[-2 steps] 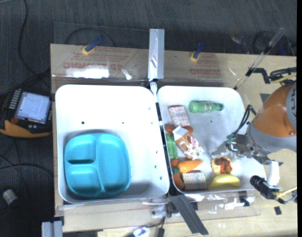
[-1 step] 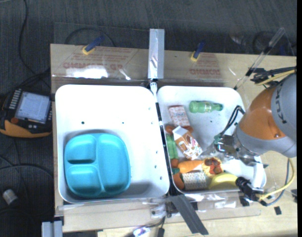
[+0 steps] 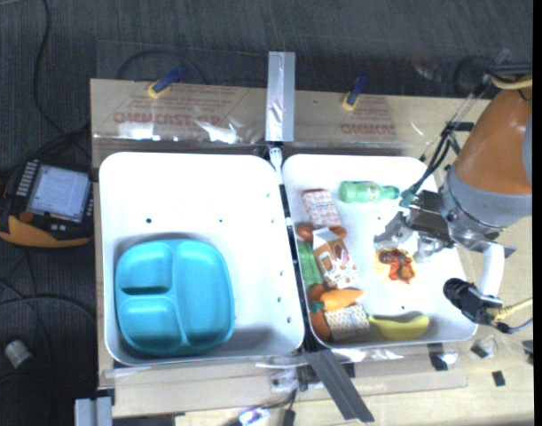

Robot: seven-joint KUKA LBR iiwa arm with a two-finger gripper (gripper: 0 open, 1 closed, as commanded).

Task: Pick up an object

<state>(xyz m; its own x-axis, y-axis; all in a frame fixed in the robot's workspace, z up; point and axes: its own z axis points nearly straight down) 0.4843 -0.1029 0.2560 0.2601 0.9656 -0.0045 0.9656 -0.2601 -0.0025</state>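
Note:
The right bin [image 3: 404, 169] holds several small items: a green bottle [image 3: 366, 191] at the back, a pink-white packet [image 3: 321, 207], a patterned carton [image 3: 338, 262], an orange piece [image 3: 340, 297], a brown-wrapped snack [image 3: 346, 322], a yellow banana [image 3: 399, 326] at the front and a red-orange toy [image 3: 397, 264]. My gripper [image 3: 411, 238] hangs over the right side of this bin, just above and beside the red-orange toy. Nothing shows between its fingers.
The left bin [image 3: 191, 185] contains a turquoise divided plate [image 3: 174, 295] at its front left. A metal bar [image 3: 280, 96] stands behind the wall between the bins. A handheld device [image 3: 49, 201] lies on the floor at left. Cables run along the arm at right.

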